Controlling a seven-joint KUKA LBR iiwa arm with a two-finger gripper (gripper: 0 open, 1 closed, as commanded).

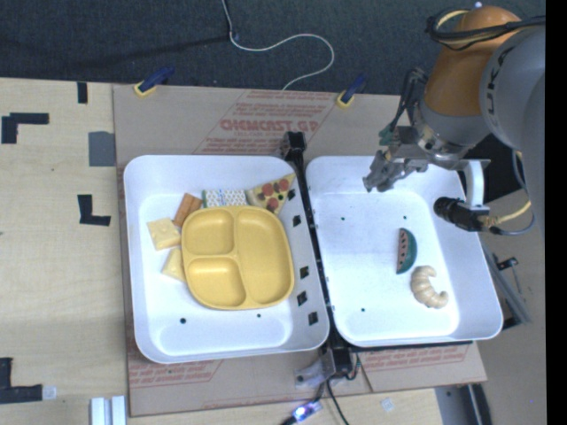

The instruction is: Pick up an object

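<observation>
In the right bin lie a watermelon slice and, just below it, a pale croissant. My gripper hangs over the upper part of that bin, up and to the left of the watermelon slice, with nothing seen between its fingers. The left bin holds a yellow divided plate. Several small food pieces lie around the plate's top and left: crackers, a brown strip and a pizza slice.
The grey arm with its orange band reaches in from the upper right. A black fitting sits at the right bin's right rim. A divider with black clips separates the bins. A white cable loops behind them.
</observation>
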